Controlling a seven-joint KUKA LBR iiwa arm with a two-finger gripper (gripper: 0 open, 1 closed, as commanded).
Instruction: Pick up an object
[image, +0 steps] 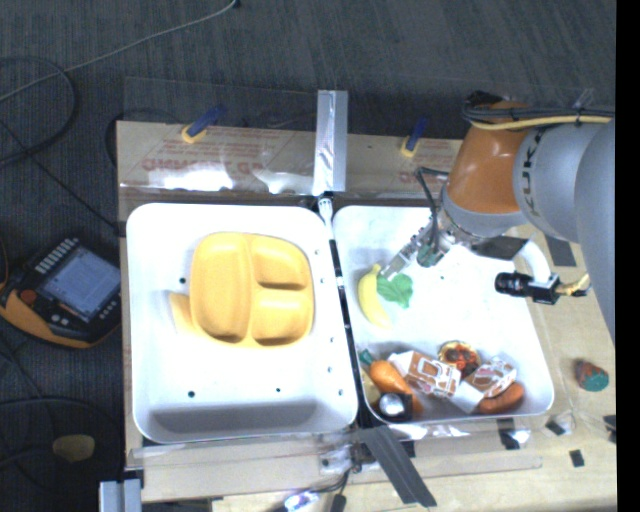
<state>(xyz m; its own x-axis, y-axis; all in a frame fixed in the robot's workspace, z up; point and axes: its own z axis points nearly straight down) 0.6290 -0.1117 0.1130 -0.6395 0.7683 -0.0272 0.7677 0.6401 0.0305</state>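
**Me:** Green object (396, 289), that's my best guess at the target. It lies in the right bin (520, 325), near that bin's left wall, touching or overlapping a pale yellow banana-shaped piece (372, 298).

**Colleague:** Is it in the gripper?

**Me:** I can't say that. The gripper (423, 249) sits just up and right of the green thing, tilted down toward it. I can't make out from this slanted view whether it is spread or closed, and nothing shows plainly between the tips.

**Colleague:** Why go for that one?

**Me:** My reading: it lies apart from the heap. Along the bin's near edge there's a cluster: an orange carrot-like toy (388, 377), a small printed packet (432, 374), a round reddish item (459, 353) and another orange piece (501, 397), all touching. The green one has open floor to its right, so the arm, reaching in from that side, has room.

**Colleague:** Risks?

**Me:** The banana piece beside it could get nudged or pinched along with it, and the bin wall is close on the far side.

**Colleague:** And the left bin?

**Me:** The left bin (150, 380) holds a yellow divided tray (250, 288), lying flat, well apart from the arm. I judge the pick as not yet secured.
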